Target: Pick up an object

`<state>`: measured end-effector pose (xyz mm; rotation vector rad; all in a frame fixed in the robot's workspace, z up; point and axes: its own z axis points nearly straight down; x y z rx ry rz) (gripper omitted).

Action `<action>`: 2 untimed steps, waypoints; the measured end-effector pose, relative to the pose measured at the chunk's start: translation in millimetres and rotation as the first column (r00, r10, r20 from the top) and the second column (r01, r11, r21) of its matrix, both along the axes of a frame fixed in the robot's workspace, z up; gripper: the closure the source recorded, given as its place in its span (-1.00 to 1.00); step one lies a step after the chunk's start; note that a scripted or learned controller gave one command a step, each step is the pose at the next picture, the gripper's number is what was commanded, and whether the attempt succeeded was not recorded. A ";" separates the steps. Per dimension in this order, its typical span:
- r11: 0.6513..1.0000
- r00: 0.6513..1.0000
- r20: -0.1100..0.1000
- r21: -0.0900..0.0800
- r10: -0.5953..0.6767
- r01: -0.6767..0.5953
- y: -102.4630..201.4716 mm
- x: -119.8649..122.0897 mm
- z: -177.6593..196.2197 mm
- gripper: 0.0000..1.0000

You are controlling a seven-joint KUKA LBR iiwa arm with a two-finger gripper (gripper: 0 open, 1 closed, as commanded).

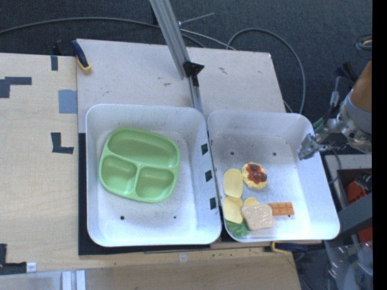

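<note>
You're at the approach step: the claw (308, 145), grip state unclear, sits at the right bin's (284, 122) three o'clock rim, so swing toward seven o'clock over the tart (254, 175).

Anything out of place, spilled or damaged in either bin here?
Nothing stands out. The green plate lies flat in the left bin; the toy foods sit clustered in the right bin, none over a rim.
</note>
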<state>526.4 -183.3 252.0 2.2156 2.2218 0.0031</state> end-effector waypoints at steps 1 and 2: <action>1.000 1.000 -0.003 0.001 -0.001 0.001 0.4 0.6 23.4 1.00; 1.000 1.000 -0.004 0.003 0.004 -0.004 59.5 -2.4 25.6 1.00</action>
